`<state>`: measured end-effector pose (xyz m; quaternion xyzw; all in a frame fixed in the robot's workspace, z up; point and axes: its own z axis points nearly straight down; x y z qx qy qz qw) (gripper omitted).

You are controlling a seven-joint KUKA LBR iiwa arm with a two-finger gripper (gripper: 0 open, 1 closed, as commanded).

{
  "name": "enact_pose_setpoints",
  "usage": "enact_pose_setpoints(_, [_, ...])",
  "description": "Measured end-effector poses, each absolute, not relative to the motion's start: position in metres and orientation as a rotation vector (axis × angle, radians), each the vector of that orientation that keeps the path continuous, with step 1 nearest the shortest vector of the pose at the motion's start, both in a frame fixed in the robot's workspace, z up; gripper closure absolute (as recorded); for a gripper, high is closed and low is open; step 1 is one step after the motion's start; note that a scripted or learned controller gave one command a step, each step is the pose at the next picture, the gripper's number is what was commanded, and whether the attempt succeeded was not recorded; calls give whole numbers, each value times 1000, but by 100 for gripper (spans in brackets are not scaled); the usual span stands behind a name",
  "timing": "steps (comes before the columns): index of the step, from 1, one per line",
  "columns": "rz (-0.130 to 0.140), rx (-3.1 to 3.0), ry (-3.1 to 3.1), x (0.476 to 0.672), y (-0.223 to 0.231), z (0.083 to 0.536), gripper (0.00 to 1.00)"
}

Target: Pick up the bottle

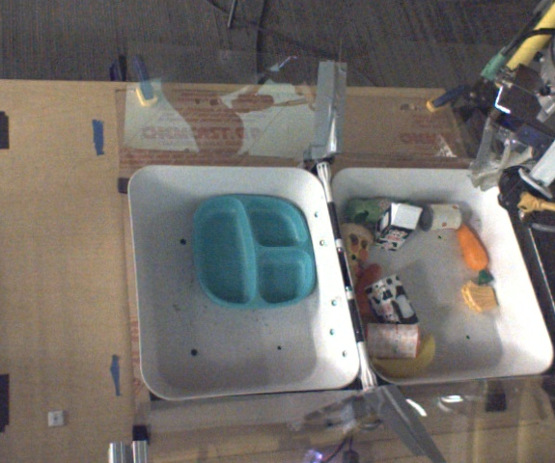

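- The arm (547, 46) hangs at the upper right, beyond the far right corner of the right bin (533, 340).
- Whether its pincer is spread or pressed together cannot be told.
- The bottle (441, 217) lies on its side near the bin's far wall, beside the carrot (472, 248).

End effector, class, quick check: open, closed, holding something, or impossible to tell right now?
End effector: cannot be told; it sits at the upper right corner of the right bin, with nothing visibly held.
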<state>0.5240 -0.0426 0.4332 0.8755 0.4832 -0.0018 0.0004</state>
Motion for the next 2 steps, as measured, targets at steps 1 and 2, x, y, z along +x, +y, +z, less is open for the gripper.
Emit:
enact_pose_setpoints(1, [-11,2680,1644,481,-19,403,100])
enact_pose_setpoints(2, [-10,2594,1778,481,13,388,100])
